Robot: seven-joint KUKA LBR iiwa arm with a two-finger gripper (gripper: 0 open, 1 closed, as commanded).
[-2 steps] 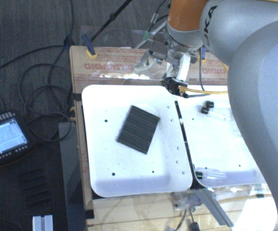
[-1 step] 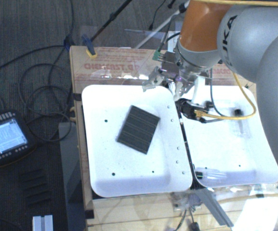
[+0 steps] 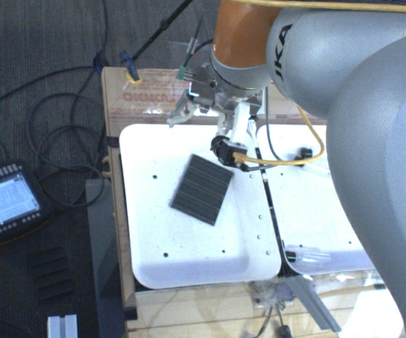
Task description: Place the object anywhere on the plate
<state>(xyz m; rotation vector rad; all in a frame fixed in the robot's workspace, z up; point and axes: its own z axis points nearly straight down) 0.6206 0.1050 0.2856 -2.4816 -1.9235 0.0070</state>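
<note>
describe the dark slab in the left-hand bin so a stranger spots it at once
Find the two shallow white bins side by side and take the view's left bin. Near its middle lies a flat, dark grey rectangular plate, askew to the bin's walls. Parallel ribs run along its top, unlike the plain white floor around it.

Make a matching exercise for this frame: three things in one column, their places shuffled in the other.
Things:
1. black ribbed plate
2. teach pendant
3. orange band

Places:
A. on the floor, left of the bench
B. on the arm, above the wrist
C. lying flat in the left bin

Pairs: 1-C, 2-A, 3-B
</note>
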